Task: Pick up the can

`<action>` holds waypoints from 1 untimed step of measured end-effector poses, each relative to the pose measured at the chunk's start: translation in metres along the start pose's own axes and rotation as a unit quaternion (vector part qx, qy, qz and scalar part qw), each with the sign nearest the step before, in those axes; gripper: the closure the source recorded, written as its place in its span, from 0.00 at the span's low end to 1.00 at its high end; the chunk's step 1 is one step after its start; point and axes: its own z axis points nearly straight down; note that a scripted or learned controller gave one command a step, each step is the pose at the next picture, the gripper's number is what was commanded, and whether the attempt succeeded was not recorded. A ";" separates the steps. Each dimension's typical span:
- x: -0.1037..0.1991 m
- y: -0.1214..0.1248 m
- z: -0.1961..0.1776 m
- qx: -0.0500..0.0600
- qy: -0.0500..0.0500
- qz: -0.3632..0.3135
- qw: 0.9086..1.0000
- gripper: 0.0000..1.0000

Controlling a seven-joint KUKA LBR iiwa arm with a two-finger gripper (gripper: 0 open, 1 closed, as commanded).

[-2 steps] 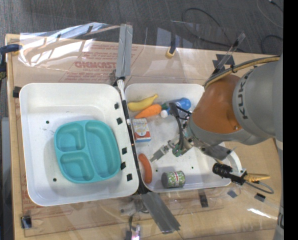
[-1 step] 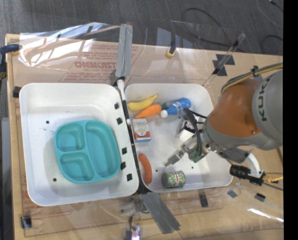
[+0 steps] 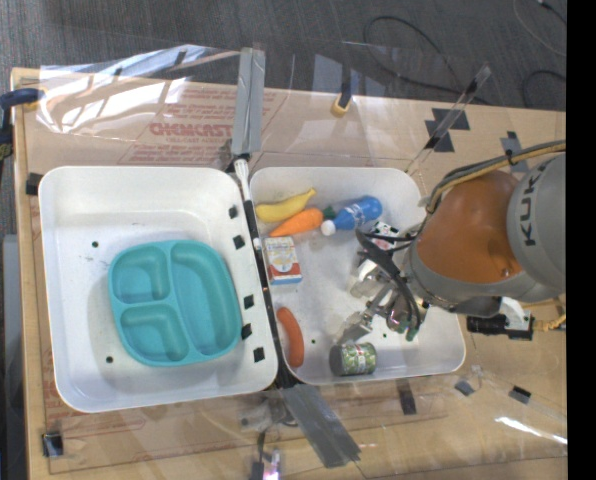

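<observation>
Can (image 3: 354, 358), a small silver-and-green metal cylinder lying on its side, sits at about six o'clock in the right shallow white bin (image 3: 410, 193), close to the near wall. Just above it, toward one o'clock from it, hangs the two-finger gripper (image 3: 380, 308) of the grey arm (image 3: 538, 238) with its orange band; the tool is near the can but nothing shows between its tips, and whether they stand apart or together cannot be told. The right bin holds six things, one of each: the can, a yellow banana (image 3: 284, 206) at eleven o'clock, an orange carrot (image 3: 296, 224) just below the banana, a blue plastic bottle with a white cap (image 3: 352, 214) at twelve o'clock, a small red-and-white carton (image 3: 283, 260) at nine o'clock by the left wall, and a red oblong sausage-like piece (image 3: 291, 336) at seven o'clock. The left shallow white bin (image 3: 68, 208) holds one thing: a teal plastic divided tray (image 3: 174, 302) with three compartments, lying flat near its centre.
</observation>
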 end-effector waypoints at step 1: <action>0.001 0.001 -0.010 0.001 0.000 -0.042 0.999 0.00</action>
